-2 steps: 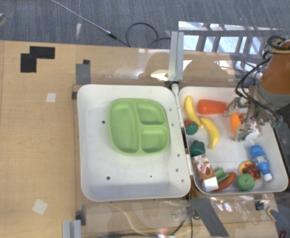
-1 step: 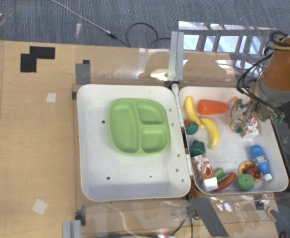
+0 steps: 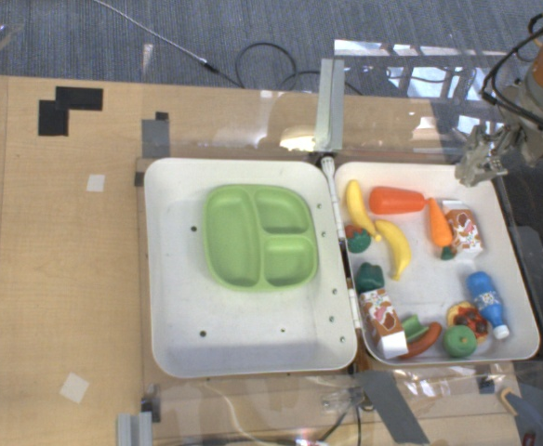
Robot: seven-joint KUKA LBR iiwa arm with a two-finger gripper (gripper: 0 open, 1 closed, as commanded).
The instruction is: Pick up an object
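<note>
Two metal fingers (image 3: 470,167) of our gripper (image 3: 481,163) hang over the far right corner of the right bin (image 3: 523,277); we see nothing between them, and we cannot tell how wide the jaws stand. Just below and left of the jaws lies a carrot (image 3: 438,223), with a small printed packet (image 3: 464,231) touching its right side. Further left of the jaws we see a red pepper (image 3: 396,200), then two bananas (image 3: 358,207) end to end, one of them (image 3: 397,247) curving down toward the bin's middle. A dark green piece (image 3: 369,276) sits beyond those. Well below the jaws lies a blue bottle (image 3: 487,302), beside it a fruit-printed item (image 3: 466,318) and a green apple (image 3: 459,341). A sausage (image 3: 422,338) and a small carton (image 3: 381,318) lie at the near left corner. Farthest from the jaws, the left bin (image 3: 178,277) holds a green divided plate (image 3: 259,236)
</note>
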